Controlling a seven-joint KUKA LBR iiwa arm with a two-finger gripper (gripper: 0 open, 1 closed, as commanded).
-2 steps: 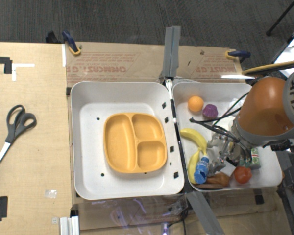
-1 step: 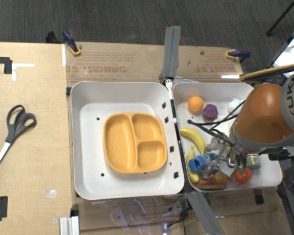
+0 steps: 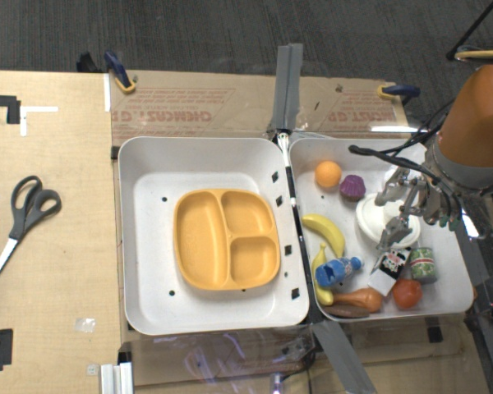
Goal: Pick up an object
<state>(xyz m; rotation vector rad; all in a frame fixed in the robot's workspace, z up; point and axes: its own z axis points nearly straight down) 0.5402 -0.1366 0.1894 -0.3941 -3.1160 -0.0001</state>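
Bins are seen side by side on the bench: a left shallow white bin (image 3: 140, 245) and a right shallow white bin (image 3: 460, 302), parted by a grey strip. A yellow-orange plastic plate with three compartments (image 3: 228, 239) lies flat in the middle of the left bin.

The right bin holds the loose objects. A small orange ball (image 3: 329, 174) is set near the far left corner, with a purple rounded toy (image 3: 352, 187) just beside it. A yellow banana (image 3: 326, 231) lies along the left wall, and below it a blue and yellow toy figure (image 3: 335, 271) touches a brown oblong toy (image 3: 355, 300) at the near edge. A white round bowl (image 3: 380, 217) sits in the middle. Nearer the front are grouped a white carton with a black pattern (image 3: 388, 268), a green patterned can (image 3: 422, 264) and a red tomato-like ball (image 3: 407, 294) — all close together.

The grey arm with its orange band (image 3: 475, 121) is seen reaching in from the right. Its two-finger metal gripper (image 3: 403, 218) is held low over the white bowl's right side, above the carton. Whether the grip is spread or closed cannot be told — nothing is visibly pinched in it.

A pair of black-handled scissors (image 3: 23, 216) lies on the wooden table (image 3: 57, 302) well apart, to the left.
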